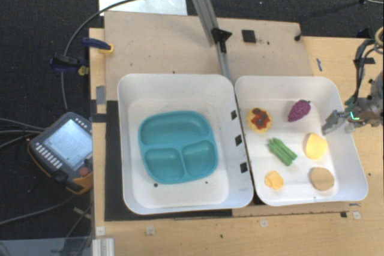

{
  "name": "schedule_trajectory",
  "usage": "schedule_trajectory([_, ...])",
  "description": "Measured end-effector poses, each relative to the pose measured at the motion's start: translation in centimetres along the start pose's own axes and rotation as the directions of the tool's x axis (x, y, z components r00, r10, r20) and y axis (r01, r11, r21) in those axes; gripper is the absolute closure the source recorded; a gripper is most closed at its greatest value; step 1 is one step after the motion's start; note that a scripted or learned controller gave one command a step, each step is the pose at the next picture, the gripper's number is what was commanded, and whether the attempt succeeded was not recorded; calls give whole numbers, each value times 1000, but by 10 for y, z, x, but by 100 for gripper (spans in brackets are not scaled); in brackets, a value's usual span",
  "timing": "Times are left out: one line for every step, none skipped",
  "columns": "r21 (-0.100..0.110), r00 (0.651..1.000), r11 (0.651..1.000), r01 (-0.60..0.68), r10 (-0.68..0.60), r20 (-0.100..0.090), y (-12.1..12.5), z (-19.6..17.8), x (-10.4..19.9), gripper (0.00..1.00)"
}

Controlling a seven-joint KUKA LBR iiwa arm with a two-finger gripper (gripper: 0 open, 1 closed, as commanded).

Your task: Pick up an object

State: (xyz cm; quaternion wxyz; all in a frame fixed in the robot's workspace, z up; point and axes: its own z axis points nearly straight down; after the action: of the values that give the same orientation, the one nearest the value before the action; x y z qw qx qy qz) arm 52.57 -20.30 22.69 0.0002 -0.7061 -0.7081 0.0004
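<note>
Dark carpet all round, wooden bench (180,45) in the middle with two white bins. From the tool (333,122) outward: it hangs over the right bin's (282,84) right rim, can't tell its state, nothing visibly in it. Closest is the yellow lemon-ish piece (316,145), then the purple one (299,110). Nothing picked yet, so the whole grab is left. No readable writing anywhere.
</note>
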Motion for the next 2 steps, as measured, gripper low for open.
schedule_trajectory([-2,1000,1000,1,-1,1,1,-1,0,0])
schedule_trajectory([3,1000,1000,-2,2,-2,-5,60,2,0])
